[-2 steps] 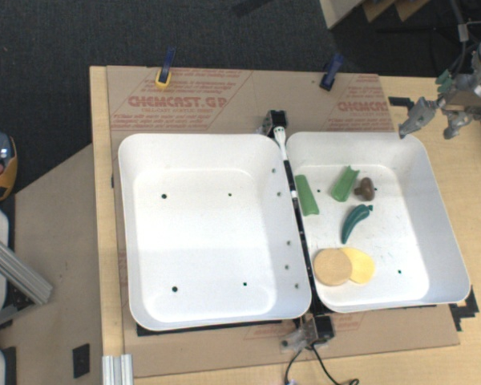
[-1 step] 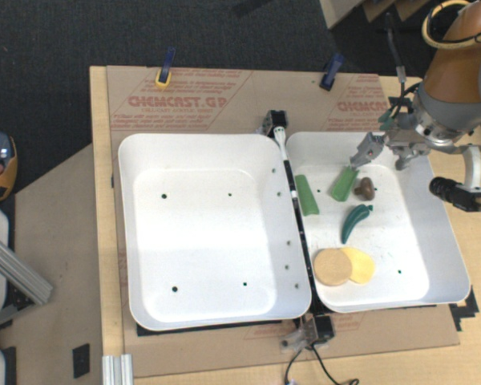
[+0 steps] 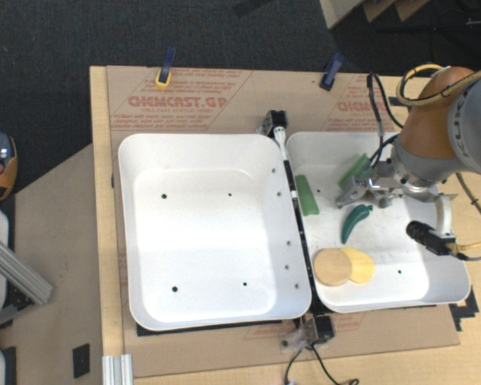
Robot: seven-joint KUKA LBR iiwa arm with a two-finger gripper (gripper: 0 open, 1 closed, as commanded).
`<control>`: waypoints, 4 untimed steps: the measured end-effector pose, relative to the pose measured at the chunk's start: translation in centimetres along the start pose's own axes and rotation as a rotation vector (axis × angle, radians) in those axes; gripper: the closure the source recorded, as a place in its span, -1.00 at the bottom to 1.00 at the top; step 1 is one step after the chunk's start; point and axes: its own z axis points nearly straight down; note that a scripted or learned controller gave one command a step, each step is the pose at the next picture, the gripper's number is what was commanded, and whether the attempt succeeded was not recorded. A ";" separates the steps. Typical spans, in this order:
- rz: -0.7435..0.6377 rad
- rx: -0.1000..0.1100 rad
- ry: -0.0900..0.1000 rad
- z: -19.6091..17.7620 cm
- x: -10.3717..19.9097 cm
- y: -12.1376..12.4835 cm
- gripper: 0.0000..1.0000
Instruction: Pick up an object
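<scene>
The right bin [image 3: 433, 291] holds several objects. A light green bar [image 3: 307, 195] lies along its left wall. A dark green curved piece [image 3: 353, 220] lies in the middle of the bin. A tan disc [image 3: 332, 268] and a yellow disc [image 3: 362, 265] sit touching each other near the front wall. A green flat piece [image 3: 355, 168] lies toward the back, partly hidden by the wrist. My gripper [image 3: 357, 196] is low inside the right bin, just above the top end of the dark green curved piece and right of the light green bar.
The left bin [image 3: 200, 231] stands beside the right one, with a black divider rail [image 3: 293, 207] between them. The grey arm with its orange band [image 3: 429, 127] reaches in over the right bin's far right corner. A black cable connector [image 3: 425, 236] hangs by the wrist.
</scene>
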 end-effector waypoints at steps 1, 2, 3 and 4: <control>-0.002 -0.006 0.000 -0.3 2.8 -4.8 -1.00; -0.001 -0.014 -0.003 -1.4 2.7 -4.5 1.00; -0.011 -0.023 -0.001 -11.0 10.7 -5.1 1.00; -0.012 -0.008 0.002 -10.3 19.5 -8.6 1.00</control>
